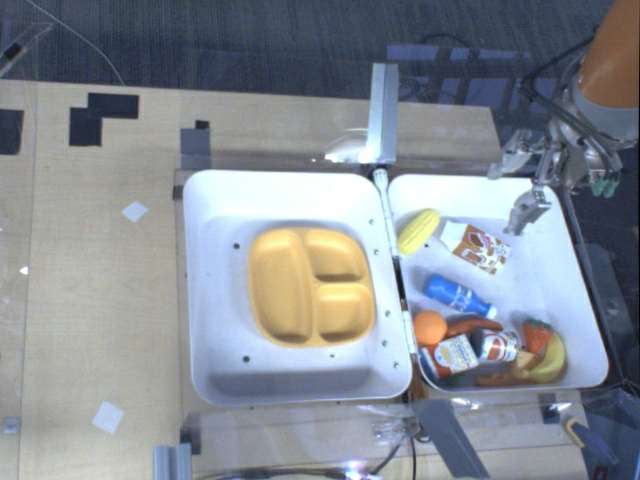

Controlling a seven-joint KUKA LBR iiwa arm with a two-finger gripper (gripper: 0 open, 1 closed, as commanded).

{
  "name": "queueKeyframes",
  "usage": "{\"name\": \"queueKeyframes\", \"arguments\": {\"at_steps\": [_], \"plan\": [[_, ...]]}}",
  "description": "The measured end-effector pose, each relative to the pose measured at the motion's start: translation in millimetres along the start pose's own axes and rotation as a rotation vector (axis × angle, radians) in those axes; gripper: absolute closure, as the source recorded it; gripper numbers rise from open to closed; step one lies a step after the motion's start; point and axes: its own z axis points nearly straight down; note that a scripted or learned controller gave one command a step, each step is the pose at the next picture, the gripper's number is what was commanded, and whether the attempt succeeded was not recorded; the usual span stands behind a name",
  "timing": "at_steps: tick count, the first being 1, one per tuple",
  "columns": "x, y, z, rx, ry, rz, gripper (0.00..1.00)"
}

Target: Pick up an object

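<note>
Risk of a failed pick is judged high: the objects in the right bin point(590, 298) are crowded along its near edge, so a neighbour could be nudged or a grasp could slip. The end effector point(527, 211) is seen above the bin's far right part, near the small carton point(478, 247), nothing held; whether it is open or closed cannot be told. The arm point(605, 68) is extended in from the right.

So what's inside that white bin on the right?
The right bin holds a corn cob, a small carton, a blue bottle, an orange, a banana and a sauce bottle. These overlap, hiding whatever lies beneath.
</note>
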Motion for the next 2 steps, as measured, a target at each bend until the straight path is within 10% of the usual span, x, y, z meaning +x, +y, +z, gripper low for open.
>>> {"name": "queueKeyframes", "arguments": {"at_steps": [2], "plan": [[-17,8,184,0.0,-0.001,0.026,0.0]]}}
